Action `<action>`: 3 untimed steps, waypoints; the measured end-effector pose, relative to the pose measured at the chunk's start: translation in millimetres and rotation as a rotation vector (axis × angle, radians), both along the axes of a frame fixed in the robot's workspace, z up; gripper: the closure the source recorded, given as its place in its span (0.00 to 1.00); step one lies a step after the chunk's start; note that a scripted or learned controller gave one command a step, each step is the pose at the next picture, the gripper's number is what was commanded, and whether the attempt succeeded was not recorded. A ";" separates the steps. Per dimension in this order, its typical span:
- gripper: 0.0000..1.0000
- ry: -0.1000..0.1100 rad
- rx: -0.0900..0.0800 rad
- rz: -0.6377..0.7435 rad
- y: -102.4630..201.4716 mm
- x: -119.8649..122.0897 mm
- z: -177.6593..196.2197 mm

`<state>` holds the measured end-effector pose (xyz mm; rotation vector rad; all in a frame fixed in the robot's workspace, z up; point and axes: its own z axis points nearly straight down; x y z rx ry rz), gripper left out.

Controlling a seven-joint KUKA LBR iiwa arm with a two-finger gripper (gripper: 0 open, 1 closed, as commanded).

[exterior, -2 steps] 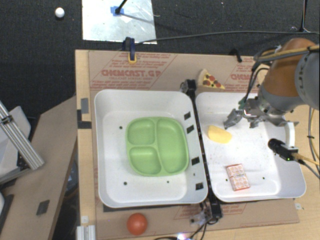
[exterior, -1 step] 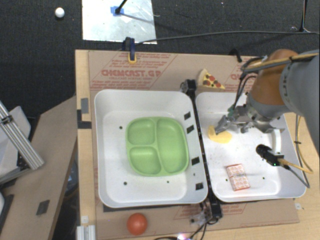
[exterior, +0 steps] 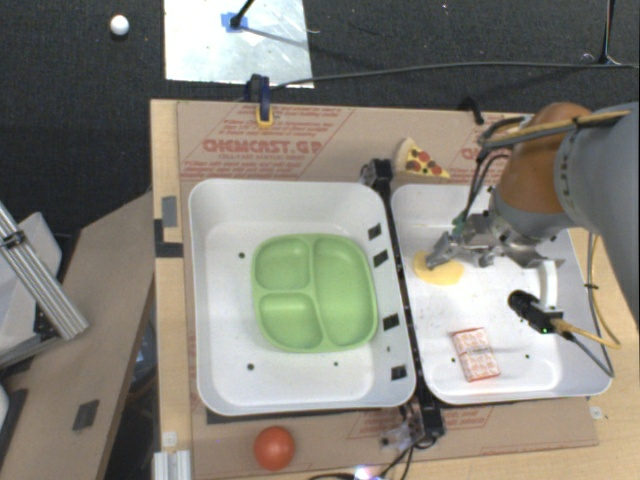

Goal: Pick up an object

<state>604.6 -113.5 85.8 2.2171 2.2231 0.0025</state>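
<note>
camera view had the gripper point(exterior: 438, 259) low in the bin on the view's right point(exterior: 545, 373), tip right at the upper-left edge of the yellow disc point(exterior: 446, 274). looked touching or just above it, couldn't separate the two from this angle. couldn't tell how far the gripper was open either, the tip was a grey blur. nothing visibly held

disc sat flat on the bin floor near that bin's left wall, close to the divider between the bins. part of it was hidden under the gripper

handling, my read: thin, flat, probably light plastic or rubber toy food. light was fine, flat was the problem. no height to close on from above, and a smooth piece on a smooth white floor would likely skate sideways when pinched. best bet was an edge grab, straddling the rim on its free side, or nudging it against the bin wall to tip an edge up. not fragile by the look of it, so a firm press should have been ok

fallback was the pink block point(exterior: 474, 354) nearer the front of the same bin, well apart from the disc. boxy, real sides to grip across, an easier target

other bin point(exterior: 215, 268) held a green divided plate point(exterior: 315, 293), wide and shallow, poor pick
</note>
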 end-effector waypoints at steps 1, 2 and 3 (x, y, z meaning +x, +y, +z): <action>1.00 -0.004 0.000 0.001 0.0 1.5 12.0; 1.00 -0.001 0.000 0.002 4.6 -3.3 72.1; 1.00 -0.003 0.000 0.003 4.6 -2.1 125.5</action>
